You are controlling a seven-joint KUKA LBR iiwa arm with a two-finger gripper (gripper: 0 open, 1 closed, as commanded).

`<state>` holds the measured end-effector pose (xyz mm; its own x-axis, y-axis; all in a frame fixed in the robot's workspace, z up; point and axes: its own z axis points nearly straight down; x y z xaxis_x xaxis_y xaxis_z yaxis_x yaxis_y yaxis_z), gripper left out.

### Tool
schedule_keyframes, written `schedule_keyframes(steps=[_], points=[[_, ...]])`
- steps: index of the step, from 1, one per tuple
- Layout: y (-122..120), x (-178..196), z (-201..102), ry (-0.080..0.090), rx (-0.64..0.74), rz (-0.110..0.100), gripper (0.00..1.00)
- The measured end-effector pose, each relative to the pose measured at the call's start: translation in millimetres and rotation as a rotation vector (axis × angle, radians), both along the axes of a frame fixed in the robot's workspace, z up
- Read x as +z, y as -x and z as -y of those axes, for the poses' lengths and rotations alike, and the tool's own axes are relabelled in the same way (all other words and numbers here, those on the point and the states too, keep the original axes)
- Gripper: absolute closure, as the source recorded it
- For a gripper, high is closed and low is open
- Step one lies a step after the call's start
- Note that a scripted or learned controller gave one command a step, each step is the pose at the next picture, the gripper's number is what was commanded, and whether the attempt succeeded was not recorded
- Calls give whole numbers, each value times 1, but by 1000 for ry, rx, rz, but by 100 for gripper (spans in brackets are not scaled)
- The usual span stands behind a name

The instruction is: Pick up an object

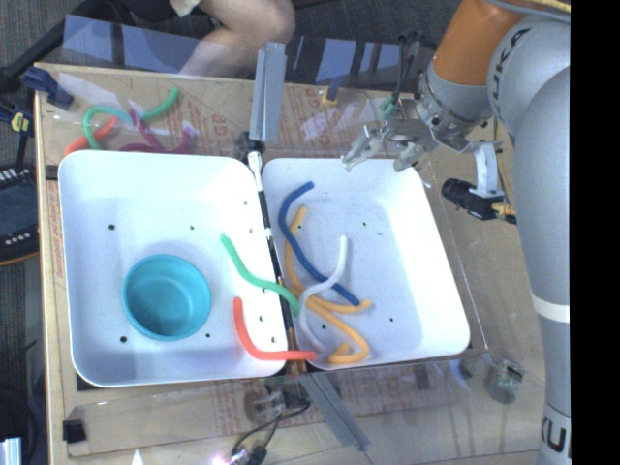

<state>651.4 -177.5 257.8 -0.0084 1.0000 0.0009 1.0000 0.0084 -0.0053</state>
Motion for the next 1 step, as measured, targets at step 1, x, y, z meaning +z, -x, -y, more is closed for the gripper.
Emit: schedule_keyframes(steps=[1], points=[[59, -86, -10, 1, 114, -1, 0]])
